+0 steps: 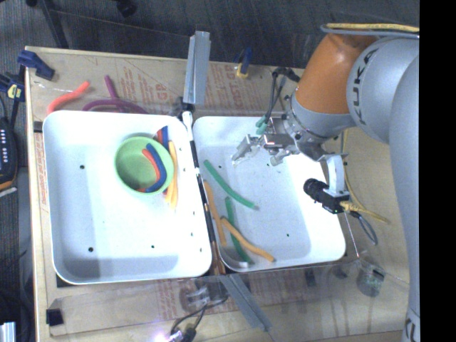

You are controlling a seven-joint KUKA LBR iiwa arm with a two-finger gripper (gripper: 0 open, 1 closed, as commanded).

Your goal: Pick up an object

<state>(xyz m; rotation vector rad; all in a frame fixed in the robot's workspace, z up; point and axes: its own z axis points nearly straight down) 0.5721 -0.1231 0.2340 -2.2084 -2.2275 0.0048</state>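
Over the upper part of the right bin (324,251), the gripper (258,150) hangs with its two metal fingers spread apart and nothing between them. The arm (342,77) reaches in from the right, its orange band just above the wrist. The nearest thing to take appears to be the green strip (228,185), which lies on the bin floor just below and a little to the left of the fingertips. Its long axis runs on a diagonal, from upper left near the bins' shared wall down to the lower right. Further down the same bin lie a second green piece (233,223) and an orange strip (247,242), both well apart from the claw. The left bin (78,251) holds a green bowl (142,164) with coloured strips draped over its rim. A grasp on the near strip would likely call for a short descent with the fingers set across its diagonal, not along it.
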